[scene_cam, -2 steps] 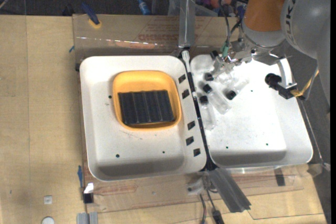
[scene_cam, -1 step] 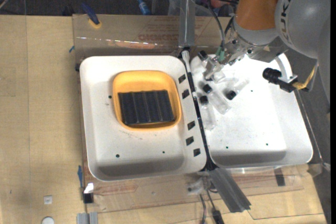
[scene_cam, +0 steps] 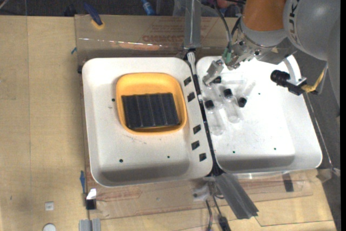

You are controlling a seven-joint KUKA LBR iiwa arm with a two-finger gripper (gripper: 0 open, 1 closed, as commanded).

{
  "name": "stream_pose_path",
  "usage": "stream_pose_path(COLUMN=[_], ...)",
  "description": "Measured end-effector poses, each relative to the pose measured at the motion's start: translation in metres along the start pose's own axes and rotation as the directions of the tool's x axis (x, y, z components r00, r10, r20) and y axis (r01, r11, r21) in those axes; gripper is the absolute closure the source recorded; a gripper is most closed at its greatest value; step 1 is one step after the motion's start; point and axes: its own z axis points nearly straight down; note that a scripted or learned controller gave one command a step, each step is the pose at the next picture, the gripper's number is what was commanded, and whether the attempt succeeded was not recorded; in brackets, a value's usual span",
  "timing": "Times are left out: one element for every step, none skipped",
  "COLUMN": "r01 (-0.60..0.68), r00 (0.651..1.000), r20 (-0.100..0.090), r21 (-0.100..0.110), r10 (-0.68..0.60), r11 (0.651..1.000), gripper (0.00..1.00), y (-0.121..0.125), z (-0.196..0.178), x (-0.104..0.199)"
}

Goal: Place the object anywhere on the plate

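Already the black block (scene_cam: 150,110) lies on the yellow plate (scene_cam: 125,85), so the job looks done. The gripper (scene_cam: 226,114), fingers spread and empty, need only back away.

The tool (scene_cam: 217,73) hangs over the right-hand shallow white plastic bin (scene_cam: 281,138), near that bin's rear left corner and just beside the wall it shares with its neighbour. Across that wall, left of the tool, sits the second shallow white plastic bin (scene_cam: 102,149). Both rest side by side on the wooden counter (scene_cam: 38,116). In the left bin, left of the tool and a little nearer the camera, lies a rounded-square orange plastic plate (scene_cam: 123,86), apart from the bin's walls. On the plate, inside its rim, lies a flat black ribbed rectangular object (scene_cam: 150,111). Most of the right bin's floor spreads in front of the tool and to its right.
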Motion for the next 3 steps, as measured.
stream_pose_path(r01=[0.034,-0.023,0.112], r00=[0.999,1.000,0.994], r20=[0.005,0.004,0.006], r21=[-0.004,-0.005,-0.004], r10=[-0.034,0.023,-0.112], r11=[0.999,1.000,0.994], gripper=[0.00,0.00,0.00], y=[-0.024,-0.024,-0.029], z=[-0.035,-0.045,-0.049], x=[-0.043,-0.044,-0.054])
